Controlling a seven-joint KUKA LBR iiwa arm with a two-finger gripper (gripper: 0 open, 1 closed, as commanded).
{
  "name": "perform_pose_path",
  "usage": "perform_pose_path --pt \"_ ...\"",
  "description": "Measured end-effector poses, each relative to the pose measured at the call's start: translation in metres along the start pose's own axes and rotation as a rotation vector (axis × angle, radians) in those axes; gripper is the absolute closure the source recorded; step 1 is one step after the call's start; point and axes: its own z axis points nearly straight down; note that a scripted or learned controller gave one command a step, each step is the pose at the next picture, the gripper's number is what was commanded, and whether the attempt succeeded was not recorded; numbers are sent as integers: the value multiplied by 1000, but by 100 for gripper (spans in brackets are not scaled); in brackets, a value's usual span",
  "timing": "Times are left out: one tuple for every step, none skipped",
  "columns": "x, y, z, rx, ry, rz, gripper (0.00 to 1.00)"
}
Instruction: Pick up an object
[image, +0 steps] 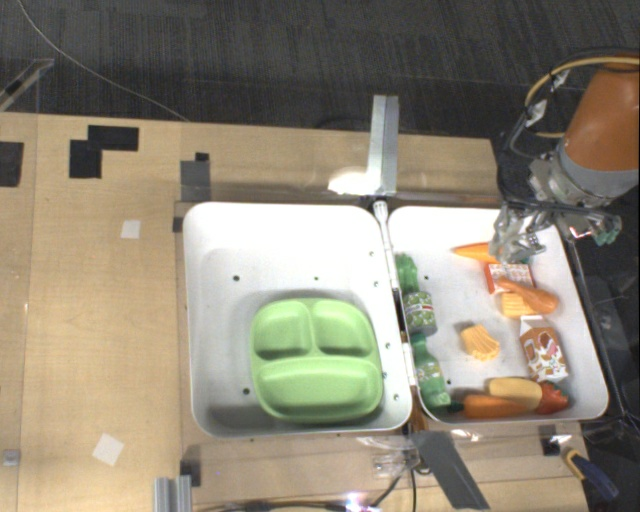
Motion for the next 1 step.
perform_pose_path --pt "-7 -47 33 -2 2 -223 100"
